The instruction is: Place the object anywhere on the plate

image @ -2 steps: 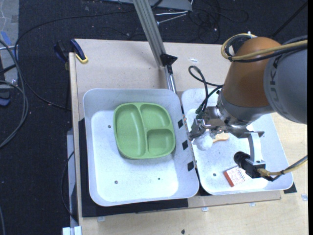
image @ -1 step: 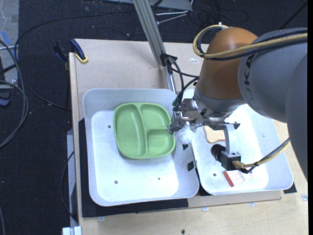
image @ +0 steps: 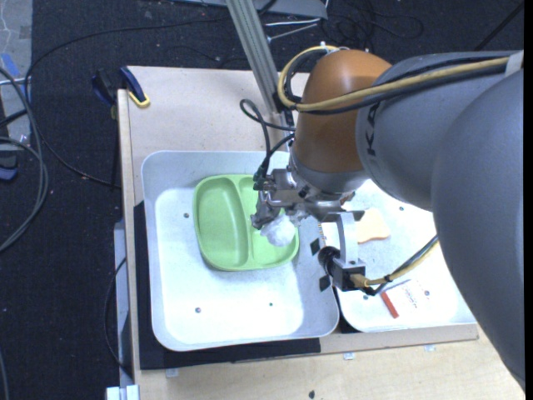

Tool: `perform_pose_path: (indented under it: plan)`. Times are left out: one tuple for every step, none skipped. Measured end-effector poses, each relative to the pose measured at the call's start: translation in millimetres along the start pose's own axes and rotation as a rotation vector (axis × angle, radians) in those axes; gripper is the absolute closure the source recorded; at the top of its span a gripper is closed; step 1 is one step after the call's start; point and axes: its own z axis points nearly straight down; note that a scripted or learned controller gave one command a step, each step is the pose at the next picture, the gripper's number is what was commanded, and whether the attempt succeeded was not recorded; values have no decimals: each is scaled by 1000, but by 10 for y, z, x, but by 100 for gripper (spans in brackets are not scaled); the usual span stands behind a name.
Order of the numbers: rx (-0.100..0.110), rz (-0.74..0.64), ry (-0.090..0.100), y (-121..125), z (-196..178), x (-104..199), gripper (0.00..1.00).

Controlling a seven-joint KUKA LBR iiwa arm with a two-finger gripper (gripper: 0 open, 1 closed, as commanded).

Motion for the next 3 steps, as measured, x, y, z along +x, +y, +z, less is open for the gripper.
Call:
perform_pose_path:
  plan:
    - [-2,-1,2,217,-61,582,100]
    - [2,4,-2,134,49,728,100]
    - [1,5,-2,137,44,720,0]
